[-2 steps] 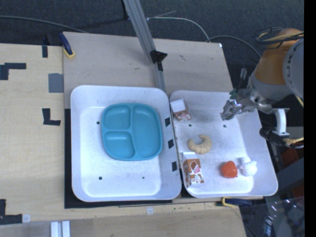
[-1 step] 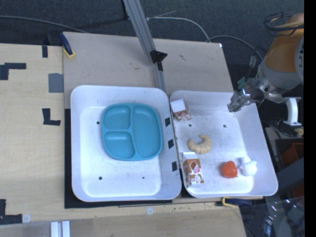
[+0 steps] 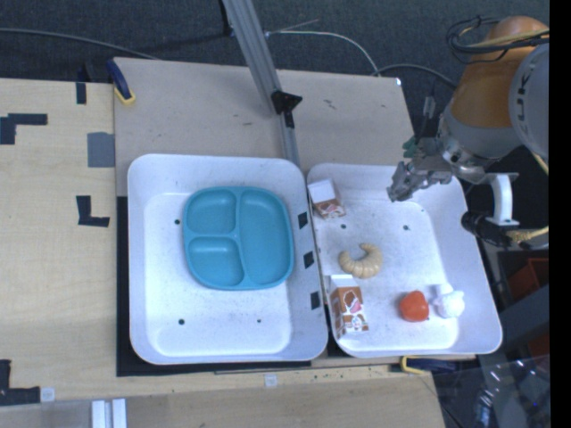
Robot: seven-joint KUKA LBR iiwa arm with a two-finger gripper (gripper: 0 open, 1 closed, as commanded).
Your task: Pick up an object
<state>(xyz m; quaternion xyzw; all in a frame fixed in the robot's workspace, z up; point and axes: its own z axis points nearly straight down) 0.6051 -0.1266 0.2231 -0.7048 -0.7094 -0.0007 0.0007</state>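
Gripper (image 3: 403, 188) hangs over right bin's (image 3: 473, 266) far edge; cannot tell finger state. Nearest candidate, small carton (image 3: 325, 197), lies in that bin's far left corner. Risk: a descent there may clip the bin wall and close on nothing.

We see our single arm (image 3: 500, 78) reaching in from the right edge of the view, its orange band sitting high near the top right corner and the grey wrist section sloping down and to the left from it. Dark cables loop over the top of the orange part. At the arm's end the pincer (image 3: 403, 185) points downward and leftward, low over the upper right part of the bench, with nothing visible between its tips
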